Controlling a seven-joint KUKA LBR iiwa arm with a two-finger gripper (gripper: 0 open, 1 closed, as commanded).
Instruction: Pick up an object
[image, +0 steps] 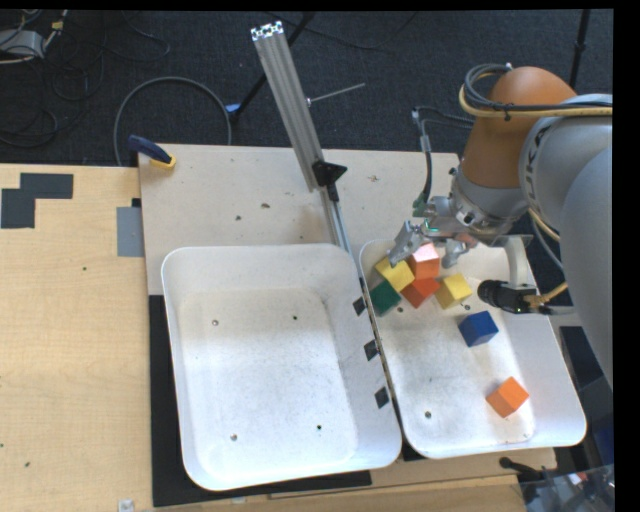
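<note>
The likeliest target, a pale orange block (426, 257), sits at the top of a tight cluster in the far-left corner of the right bin (560, 425), directly under the gripper (430, 238); whether the fingers are spread, closed or pinching the block cannot be told, since the metal parts merge with the blocks beneath them; no hold can be confirmed. Touching or crowding that block are a yellow block (394, 274), a red-orange block (421, 289), a green block (383, 296) and a second yellow block (454, 290); a blue block (478, 328) lies near but apart, and an orange block (508, 396) lies well apart toward the near side. Risks, as judged: a finger may land on a neighbour rather than beside the target, so the closure pinches an edge or two blocks at once and drops on lift; the tilted, stacked blocks may shift under contact; the cluster lies close against the bin wall and the divider beside the left bin (200, 300), leaving little finger clearance on that side; a cable (520, 296) near the wrist hangs close to the bin rim and could snag.
</note>
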